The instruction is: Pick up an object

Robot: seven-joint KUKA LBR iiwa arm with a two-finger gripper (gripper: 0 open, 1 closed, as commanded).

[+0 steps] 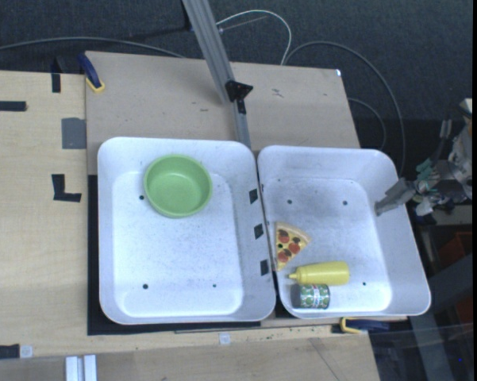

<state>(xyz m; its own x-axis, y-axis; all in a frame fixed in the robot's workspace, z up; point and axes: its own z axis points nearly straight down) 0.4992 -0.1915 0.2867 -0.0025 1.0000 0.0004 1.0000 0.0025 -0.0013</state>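
In the right bin (pixel 381 169), a yellow mustard bottle (pixel 321 273) lies on its side near the front wall, touching a small green can (pixel 311 296) just in front of it, with a pizza slice toy (pixel 288 244) just behind by the left wall. The left bin (pixel 111 213) holds a green bowl (pixel 178 186) toward its back. The gripper (pixel 390 198) sits at the right bin's right rim, well apart from these objects; its jaws cannot be made out

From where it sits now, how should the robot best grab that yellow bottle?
Probably across the middle of the yellow bottle, coming straight down. It lies on its side, nozzle pointing left, so its long, rounded body offers two opposite sides. The green can crowds its near side, leaving little room.
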